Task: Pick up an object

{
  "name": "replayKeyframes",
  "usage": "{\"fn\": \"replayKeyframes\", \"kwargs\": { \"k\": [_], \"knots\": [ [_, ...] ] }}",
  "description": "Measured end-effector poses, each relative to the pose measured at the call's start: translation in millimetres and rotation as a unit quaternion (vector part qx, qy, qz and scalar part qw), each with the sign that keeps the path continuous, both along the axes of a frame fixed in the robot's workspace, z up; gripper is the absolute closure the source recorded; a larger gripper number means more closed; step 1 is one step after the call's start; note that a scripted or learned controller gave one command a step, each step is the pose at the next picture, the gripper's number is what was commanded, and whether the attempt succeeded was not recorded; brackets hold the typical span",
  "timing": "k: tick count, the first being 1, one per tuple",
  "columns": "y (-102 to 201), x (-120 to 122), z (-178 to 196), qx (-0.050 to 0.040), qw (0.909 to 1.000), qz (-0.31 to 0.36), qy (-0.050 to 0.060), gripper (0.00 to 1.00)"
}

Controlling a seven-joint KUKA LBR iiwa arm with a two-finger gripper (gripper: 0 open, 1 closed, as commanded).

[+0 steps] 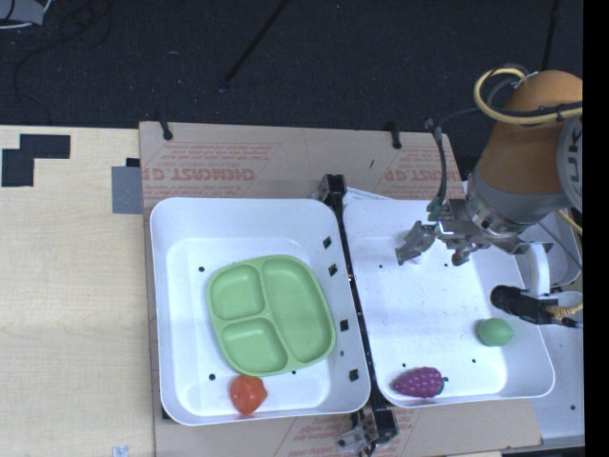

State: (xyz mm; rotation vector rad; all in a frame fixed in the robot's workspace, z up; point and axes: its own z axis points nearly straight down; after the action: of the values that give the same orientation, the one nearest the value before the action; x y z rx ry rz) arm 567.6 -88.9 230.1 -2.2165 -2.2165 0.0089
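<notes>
Right now the grey two-finger claw point(419, 246) hangs over the upper middle of the right-hand shallow white bin point(533, 388), and from this angle I cannot tell whether it is spread or closed; nothing shows in it. Two candidates lie in that same bin, both toward the bottom of the frame from the claw. The small round green ball-like piece point(495, 331) sits at lower right, close under the black part of the arm, and lies down and to the right of the claw. The purple bunch of toy grapes point(419, 382) rests against the bin's bottom wall, almost straight below the claw in the frame, with its long axis running left to right. Either looks reachable without crossing the divider. The left-hand white bin point(176, 227) holds a light green three-compartment plastic plate point(271, 314) and, just beyond that plate's lower left edge, a small red-orange rounded toy point(247, 394), well apart from the claw.
</notes>
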Motion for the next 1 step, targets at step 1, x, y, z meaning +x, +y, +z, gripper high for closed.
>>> {"fn": "replayKeyframes", "kwargs": {
  "k": [1],
  "knots": [
    [6.7,2.7,-47.5,0.0003,1.0000,-0.001,0.000,0.00]
  ]
}}
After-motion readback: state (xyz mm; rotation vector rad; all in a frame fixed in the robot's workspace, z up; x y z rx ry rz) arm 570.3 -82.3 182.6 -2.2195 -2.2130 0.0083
